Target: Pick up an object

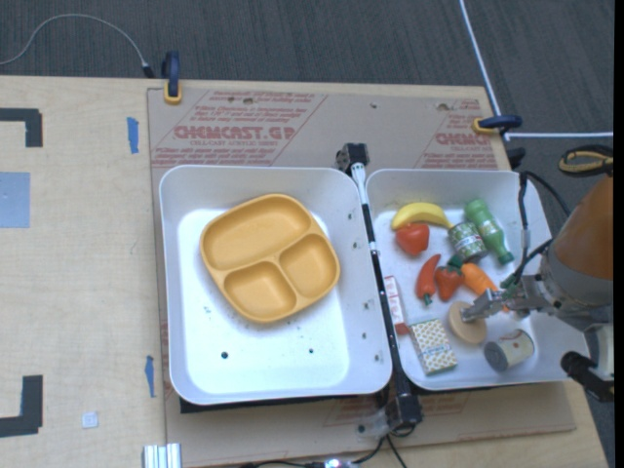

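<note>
Desk: right bin [531, 188] crowded. My jaws [485, 307] hang beside the round disc [466, 324]; their state I cannot tell. Risk: nudging neighbours, missed grasp.

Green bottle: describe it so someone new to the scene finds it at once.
Look in the right bin, the one crowded with toy food, not the left bin holding the yellow plate. Go to its far right corner. The green bottle lies there at a slant beside a small can, right of the banana; it is the only all-green item.
</note>
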